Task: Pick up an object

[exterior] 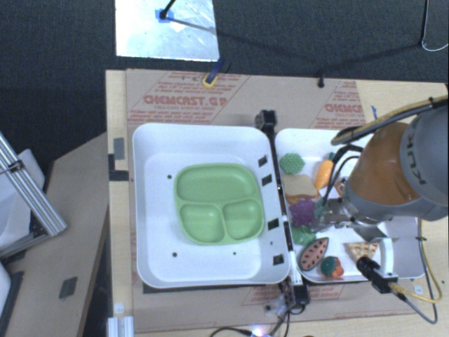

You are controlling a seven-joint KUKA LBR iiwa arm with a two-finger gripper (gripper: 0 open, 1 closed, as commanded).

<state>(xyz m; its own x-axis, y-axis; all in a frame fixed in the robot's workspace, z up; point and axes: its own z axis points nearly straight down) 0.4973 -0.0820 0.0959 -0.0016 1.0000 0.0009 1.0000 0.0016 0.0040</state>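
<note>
Gripper [324,215] low beside the purple grapes [303,211] — finger state: cannot tell. Toys crowd close around the grapes — a grab could slip or snag neighbours.

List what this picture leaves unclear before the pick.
- Gripper: the arm's wrist covers it in the camera view, so any hold is unknown.
- Right bin: the arm hides its right half.
- Purple toy: partly hidden by the arm.
- Toy details: too small.

Two white bins [151,188] – one green divided tray [217,202] in the left, seven small toy foods [313,253] in the right.
</note>
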